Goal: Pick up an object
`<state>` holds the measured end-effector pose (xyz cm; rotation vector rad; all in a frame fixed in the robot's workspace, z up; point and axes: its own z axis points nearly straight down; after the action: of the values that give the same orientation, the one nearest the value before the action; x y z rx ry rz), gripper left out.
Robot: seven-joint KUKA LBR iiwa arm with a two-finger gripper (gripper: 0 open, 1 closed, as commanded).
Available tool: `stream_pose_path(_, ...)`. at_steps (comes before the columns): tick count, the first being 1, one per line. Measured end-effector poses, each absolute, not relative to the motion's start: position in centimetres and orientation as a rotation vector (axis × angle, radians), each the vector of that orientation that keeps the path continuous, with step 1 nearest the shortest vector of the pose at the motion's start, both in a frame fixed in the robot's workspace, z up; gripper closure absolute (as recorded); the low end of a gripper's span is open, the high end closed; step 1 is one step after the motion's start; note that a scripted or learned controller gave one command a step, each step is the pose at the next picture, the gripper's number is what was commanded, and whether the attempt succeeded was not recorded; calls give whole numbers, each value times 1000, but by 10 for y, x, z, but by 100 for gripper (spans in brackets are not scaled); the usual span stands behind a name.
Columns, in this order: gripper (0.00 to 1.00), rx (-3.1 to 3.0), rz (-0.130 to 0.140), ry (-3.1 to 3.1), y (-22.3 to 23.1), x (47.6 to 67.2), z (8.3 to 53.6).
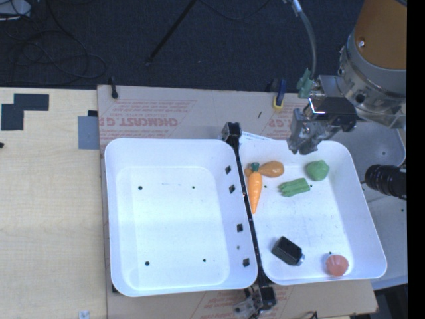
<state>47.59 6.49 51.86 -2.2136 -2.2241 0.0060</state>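
Jaw state cannot be determined; the gripper (304,145) hangs over the right bin's (362,208) far edge. Nearest candidate: green round object (317,170), beside the far right corner. Recommend centring directly above it, then descending vertically, clear of the bin wall.

Right white bin (358,244) holds: orange plastic carrot (254,190) lying lengthwise by the divider, orange oblong piece (271,169) touching its top, green ribbed pod (294,188), green round lump (317,171), black block (287,251), pinkish ball (337,265) near front corner.
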Motion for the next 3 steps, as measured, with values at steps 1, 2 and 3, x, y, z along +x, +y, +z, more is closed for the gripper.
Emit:
stream_pose_path(1, 100, -2213, 10, -2224, 141, 476, 446)
stream_pose_path(2, 100, -2222, 12, -2215, 145, 476, 380)
stream_pose_path(3, 100, -2223, -17, -2228, 177, 522, 516)
